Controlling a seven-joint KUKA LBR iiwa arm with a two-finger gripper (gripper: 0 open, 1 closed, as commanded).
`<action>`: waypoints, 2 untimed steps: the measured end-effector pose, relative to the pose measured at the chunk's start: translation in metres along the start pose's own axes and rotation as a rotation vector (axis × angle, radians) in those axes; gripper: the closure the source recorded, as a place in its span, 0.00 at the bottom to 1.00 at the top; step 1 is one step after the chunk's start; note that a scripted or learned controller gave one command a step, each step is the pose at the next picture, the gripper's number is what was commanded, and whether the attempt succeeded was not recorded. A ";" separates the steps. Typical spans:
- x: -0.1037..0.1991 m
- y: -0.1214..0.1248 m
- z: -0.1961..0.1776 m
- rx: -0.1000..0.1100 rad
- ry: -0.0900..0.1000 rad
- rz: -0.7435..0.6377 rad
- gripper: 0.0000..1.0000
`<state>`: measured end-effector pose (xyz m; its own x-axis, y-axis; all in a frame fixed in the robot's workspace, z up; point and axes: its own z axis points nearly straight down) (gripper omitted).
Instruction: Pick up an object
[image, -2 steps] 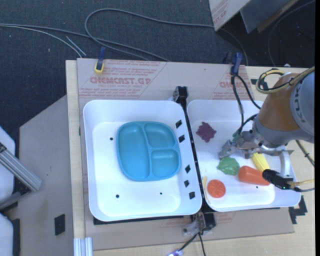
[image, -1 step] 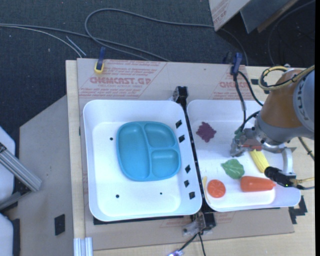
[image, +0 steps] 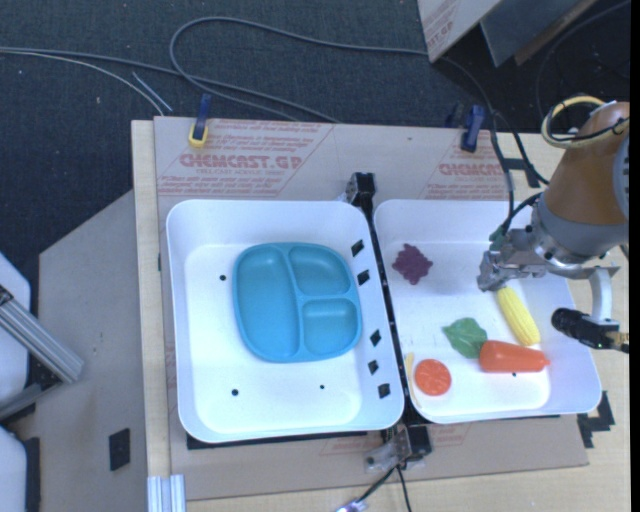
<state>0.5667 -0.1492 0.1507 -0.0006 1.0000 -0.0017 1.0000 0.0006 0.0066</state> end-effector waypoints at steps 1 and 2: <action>0.000 0.002 -0.054 0.001 0.000 -0.001 1.00; 0.057 0.007 -0.049 0.008 0.005 -0.006 1.00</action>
<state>0.5732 -0.0924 0.1995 -0.0063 1.0000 0.0033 1.0000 0.0063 -0.0016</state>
